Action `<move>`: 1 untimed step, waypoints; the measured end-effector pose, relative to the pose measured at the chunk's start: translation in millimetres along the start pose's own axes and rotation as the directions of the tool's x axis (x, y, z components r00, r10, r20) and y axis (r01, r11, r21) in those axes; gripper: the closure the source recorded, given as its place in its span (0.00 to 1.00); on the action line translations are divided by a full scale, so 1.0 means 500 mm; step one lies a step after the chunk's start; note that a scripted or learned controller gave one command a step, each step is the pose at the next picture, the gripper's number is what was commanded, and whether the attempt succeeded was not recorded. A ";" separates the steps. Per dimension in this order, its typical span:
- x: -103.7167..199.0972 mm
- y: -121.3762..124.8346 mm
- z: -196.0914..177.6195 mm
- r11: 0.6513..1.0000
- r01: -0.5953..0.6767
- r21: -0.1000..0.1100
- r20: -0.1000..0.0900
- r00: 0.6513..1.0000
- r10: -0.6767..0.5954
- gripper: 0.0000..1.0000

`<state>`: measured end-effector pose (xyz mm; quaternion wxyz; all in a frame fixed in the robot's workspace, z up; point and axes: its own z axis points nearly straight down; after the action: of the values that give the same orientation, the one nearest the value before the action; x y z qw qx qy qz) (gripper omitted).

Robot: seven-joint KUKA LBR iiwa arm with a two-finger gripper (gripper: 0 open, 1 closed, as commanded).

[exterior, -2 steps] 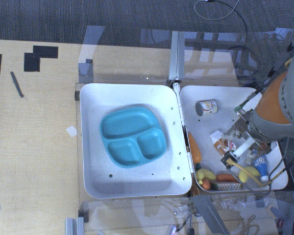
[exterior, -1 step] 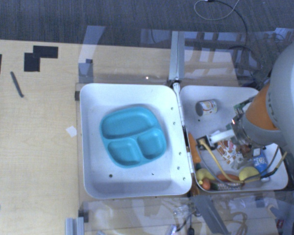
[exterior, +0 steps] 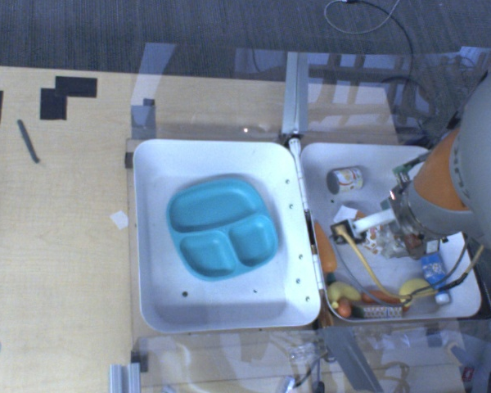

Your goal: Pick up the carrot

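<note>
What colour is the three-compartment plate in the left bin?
Light blue; the three-compartment plastic plate shows best in camera view.

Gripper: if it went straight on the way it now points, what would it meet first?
Probably the pale mottled item just below the gripper in the right bin, though depth is unclear. The carrot lies apart, along that bin's left wall.

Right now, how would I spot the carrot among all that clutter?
Look at the right-hand white bin, beside the one holding the blue plate. Against its left wall lies the carrot, a slim orange stick; its neighbours are a yellow fruit and a silver can.
</note>
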<state>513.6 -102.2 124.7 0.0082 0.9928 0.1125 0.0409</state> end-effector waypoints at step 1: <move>0.035 0.006 0.029 0.939 0.345 0.010 0.037 0.938 -0.345 1.00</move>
<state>532.6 -101.3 111.9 0.0159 0.9583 0.2847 0.0196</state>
